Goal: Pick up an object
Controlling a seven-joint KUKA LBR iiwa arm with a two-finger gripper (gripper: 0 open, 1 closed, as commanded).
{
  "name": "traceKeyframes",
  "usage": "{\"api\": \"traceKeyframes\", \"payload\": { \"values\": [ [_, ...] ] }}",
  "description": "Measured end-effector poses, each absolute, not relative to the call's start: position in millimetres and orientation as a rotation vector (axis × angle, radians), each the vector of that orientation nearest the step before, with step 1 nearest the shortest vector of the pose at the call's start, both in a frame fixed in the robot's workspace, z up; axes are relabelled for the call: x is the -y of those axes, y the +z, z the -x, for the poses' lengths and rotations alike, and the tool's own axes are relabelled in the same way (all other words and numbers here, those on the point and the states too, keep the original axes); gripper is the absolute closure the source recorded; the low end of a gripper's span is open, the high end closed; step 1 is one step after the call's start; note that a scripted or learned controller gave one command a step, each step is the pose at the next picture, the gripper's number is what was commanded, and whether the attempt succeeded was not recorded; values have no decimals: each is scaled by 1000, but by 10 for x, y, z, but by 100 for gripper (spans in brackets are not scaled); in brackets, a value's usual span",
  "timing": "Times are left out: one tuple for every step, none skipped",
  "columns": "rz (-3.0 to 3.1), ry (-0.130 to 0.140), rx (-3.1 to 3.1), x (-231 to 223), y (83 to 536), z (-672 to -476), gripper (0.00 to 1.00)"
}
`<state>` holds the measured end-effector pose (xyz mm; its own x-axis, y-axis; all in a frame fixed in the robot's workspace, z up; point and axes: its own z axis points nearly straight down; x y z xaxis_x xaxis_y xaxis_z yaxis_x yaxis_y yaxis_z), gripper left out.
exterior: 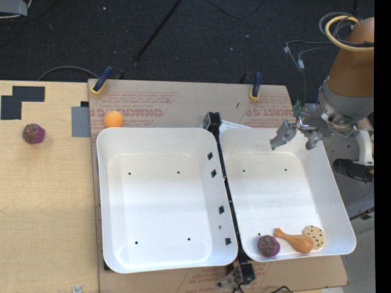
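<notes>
Three small objects lie at the near edge of the right bin (317,182): a purple ball (267,245), an orange drumstick-shaped toy (293,240) and a speckled cream cookie (313,237). My gripper (297,138) hangs over the bin's far right corner, well away from them. It is open, its grey fingers (280,138) spread with nothing between them.
The left bin (110,163) lies beside the right one, with a black divider (221,188) between them. An orange ball (113,119) rests on the cardboard behind the left bin. Another purple ball (33,133) sits on the wooden bench at far left.
</notes>
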<state>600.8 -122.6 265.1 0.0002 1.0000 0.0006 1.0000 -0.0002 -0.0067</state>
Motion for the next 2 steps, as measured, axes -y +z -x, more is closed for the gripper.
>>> {"api": "traceKeyframes", "payload": {
  "values": [
    [2221, 1, 2221, 1225, 2682, -6017, 0],
    [2219, 4, 2220, 1216, 2222, -6091, 0]
  ]
}}
